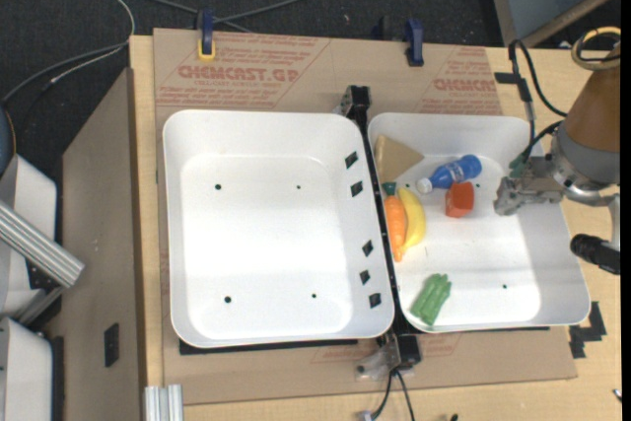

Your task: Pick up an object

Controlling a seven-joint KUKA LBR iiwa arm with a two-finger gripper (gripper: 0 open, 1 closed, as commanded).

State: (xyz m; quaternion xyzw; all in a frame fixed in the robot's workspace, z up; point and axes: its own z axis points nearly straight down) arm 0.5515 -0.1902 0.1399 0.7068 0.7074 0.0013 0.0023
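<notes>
In the right bin (552, 296), an orange block (459, 200) lies just below a blue bottle (452, 173) near the middle, with a tan wedge (396, 156), a carrot (395, 224) and a banana (413, 216) crowded against the left wall and a green piece (431, 299) near the front edge; the bin's right half is bare white floor. The gripper (516, 190) sits at the right wall, level with the block and apart from it, and whether it is wide or narrow cannot be told. The left bin (197, 212) offers open floor throughout, and the brown board (296, 64) behind both bins reads "CHEMCAST" in red.
</notes>
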